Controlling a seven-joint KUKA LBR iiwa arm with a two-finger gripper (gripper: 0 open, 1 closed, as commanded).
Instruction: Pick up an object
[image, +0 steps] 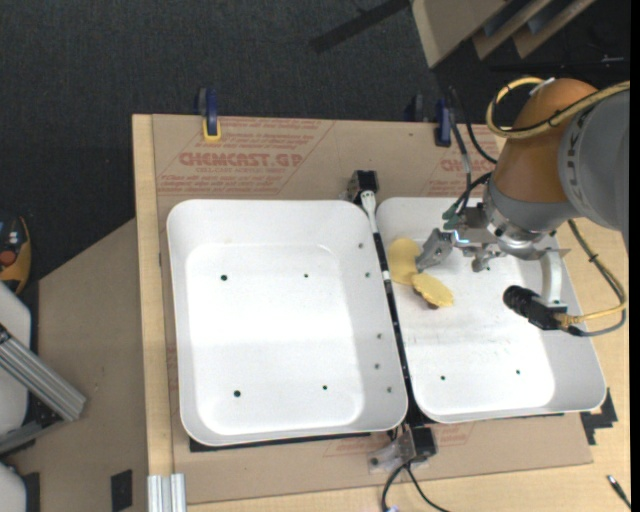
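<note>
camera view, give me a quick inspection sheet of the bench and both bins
surface: brown board printed with red lettering, bearing the left bin and right bin side by side
job's things: two pale yellow pieces in the right bin near its left wall, upper piece and lower piece, touching or nearly so
clutter: nothing seen
pincer: pincer low over the right bin beside the upper piece; nothing seen between its fingers
cables: yellow cable looping over the arm; black cable at the front edge
surroundings: blue clamps at the board's back edge; dark floor

text: "CHEMCAST GP" | colour: red print | on: brown board (250, 150) under bins
</note>
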